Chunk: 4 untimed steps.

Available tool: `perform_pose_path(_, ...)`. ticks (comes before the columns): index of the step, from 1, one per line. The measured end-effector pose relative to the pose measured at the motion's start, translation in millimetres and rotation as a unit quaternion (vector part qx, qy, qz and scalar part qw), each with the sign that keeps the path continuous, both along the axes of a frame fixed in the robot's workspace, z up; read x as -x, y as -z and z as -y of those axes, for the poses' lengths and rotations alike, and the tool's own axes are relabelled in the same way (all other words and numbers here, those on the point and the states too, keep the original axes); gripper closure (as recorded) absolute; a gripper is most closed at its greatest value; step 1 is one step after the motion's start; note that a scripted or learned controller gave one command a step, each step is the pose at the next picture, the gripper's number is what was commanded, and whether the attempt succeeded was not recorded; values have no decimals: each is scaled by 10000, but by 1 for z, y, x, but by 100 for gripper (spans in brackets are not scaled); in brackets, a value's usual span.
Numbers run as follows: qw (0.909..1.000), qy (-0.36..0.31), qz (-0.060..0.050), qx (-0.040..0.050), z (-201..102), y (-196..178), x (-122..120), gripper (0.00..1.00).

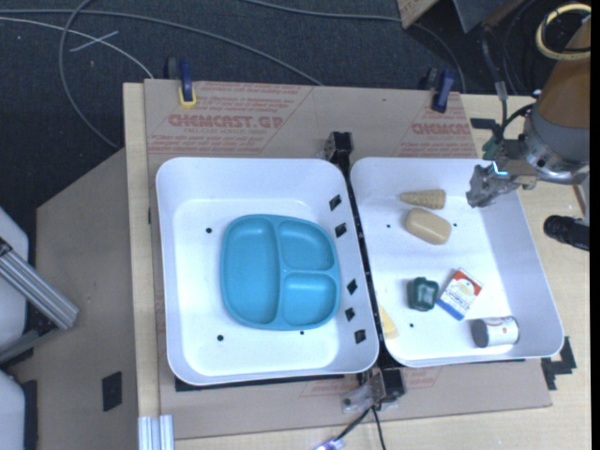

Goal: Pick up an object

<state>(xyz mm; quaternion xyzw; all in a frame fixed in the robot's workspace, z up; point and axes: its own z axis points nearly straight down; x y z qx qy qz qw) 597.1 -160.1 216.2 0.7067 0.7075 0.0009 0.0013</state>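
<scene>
The right bin (525, 251) holds a tan cone-shaped piece (423, 198), a tan oval lump (427, 226), a dark green object (423, 294), a small red, white and blue box (459, 293) and a little can with a dark end (494, 332). My gripper (483, 190) hangs at the bin's far right corner, just right of the cone-shaped piece and apart from it. Nothing shows in its grasp.
The left bin (187, 251) holds a blue divided plate (279, 272). A black divider (349, 242) with clips runs between the bins. A small yellow scrap (386, 322) lies at the right bin's left rim. Clamps and cables sit at the bench's far edge.
</scene>
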Motion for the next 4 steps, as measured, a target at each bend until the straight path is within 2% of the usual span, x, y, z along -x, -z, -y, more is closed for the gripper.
perform_pose_path(2,10000,-25,-11,-18,-112,5,-17,100)
perform_pose_path(3,10000,-30,-5,-20,-174,-6,-17,100)
perform_pose_path(4,10000,-24,-32,-19,-228,-6,-3,100)
